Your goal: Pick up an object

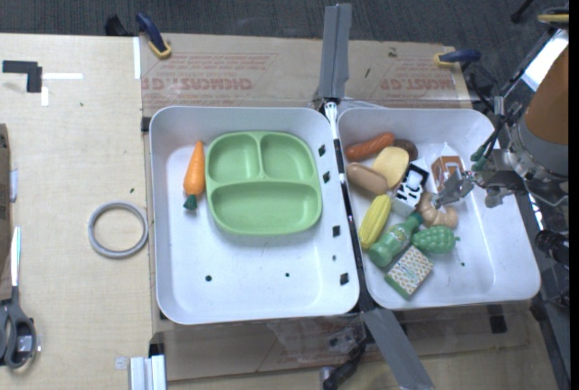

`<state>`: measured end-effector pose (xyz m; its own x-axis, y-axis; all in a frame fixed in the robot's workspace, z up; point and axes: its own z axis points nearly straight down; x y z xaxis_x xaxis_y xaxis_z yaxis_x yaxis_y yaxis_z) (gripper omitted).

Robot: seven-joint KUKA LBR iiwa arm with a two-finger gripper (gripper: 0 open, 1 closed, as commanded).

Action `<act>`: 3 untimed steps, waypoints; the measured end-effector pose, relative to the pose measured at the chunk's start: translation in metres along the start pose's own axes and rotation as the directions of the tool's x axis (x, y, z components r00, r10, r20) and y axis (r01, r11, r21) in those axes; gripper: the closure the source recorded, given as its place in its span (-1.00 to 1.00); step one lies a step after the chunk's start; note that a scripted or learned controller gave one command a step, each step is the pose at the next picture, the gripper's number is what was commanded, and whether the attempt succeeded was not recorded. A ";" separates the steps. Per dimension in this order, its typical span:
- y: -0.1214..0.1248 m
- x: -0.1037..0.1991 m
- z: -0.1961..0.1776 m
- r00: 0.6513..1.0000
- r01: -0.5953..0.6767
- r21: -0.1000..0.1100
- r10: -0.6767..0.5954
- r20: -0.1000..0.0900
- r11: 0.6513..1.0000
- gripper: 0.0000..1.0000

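Camera view: I see my end effector [450, 191] low over the right white bin's [488, 266] toy pile; I cannot tell its state.

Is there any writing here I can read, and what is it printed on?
"CHEMCAS, GR..." in red, upside down, partly cut off: left cardboard sheet.
Red print on the right cardboard sheet: too blurred.
Black-and-white card, snack packet, patterned box: markings too small to read.
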<state>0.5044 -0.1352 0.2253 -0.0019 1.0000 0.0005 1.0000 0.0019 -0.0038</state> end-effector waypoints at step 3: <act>0.154 0.025 0.132 0.958 0.288 -0.004 -0.288 0.005 0.958 -1.00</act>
<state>0.6580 -0.1098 0.0926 -0.2895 0.9572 -0.0032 0.9572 0.2895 0.0002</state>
